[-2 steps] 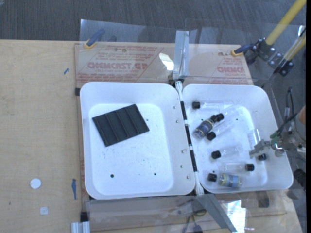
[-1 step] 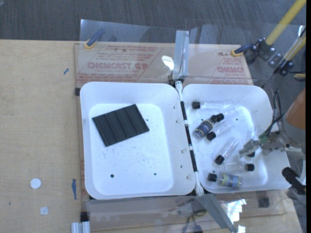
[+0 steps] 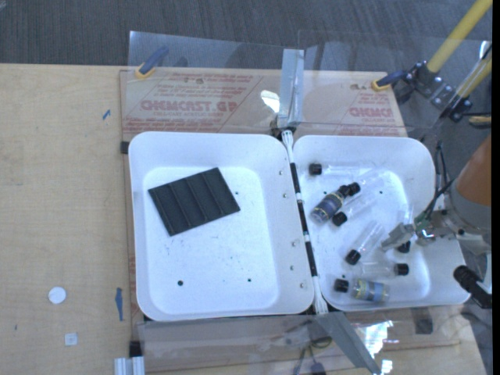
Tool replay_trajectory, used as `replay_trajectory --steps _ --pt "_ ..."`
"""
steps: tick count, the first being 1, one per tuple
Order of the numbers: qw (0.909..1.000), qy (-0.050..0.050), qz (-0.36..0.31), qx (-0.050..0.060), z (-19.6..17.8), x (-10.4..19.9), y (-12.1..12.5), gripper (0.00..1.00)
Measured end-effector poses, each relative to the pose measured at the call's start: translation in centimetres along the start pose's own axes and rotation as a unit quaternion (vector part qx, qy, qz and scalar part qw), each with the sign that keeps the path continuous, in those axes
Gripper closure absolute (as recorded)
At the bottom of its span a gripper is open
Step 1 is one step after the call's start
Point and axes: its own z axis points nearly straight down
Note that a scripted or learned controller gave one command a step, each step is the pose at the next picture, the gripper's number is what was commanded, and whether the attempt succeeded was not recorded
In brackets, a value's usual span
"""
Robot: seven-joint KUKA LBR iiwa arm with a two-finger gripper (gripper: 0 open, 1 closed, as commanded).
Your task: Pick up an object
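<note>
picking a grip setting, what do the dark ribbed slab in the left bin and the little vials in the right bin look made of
Slab: probably rubber or foam, matte dark grey with no glare, with parallel grooves across it.
Vials: clear plastic or glass, hard to tell which; you see the white bin through them. The caps look like black plastic.

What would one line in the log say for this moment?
arm: over right bin | gripper: low among clear vials | left bin: dark ribbed panel | nothing lifted

Robotics laboratory test station: two white bins (image 3: 209,151) on a plywood bench (image 3: 55,170), clear acrylic guard sheets (image 3: 211,100) secured with spring clamps (image 3: 152,62), grey carpet floor (image 3: 234,2).
</note>
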Motion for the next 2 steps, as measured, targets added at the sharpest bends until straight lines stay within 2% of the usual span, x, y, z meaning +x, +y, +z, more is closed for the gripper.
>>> replay_trajectory --steps 1,2 --pt "1.0 -0.007 0.001 -0.004 -0.9 -0.4 0.1 1.0" --pt "1.0 -0.008 0.003 0.001 -7.0 8.6 0.5 1.0"
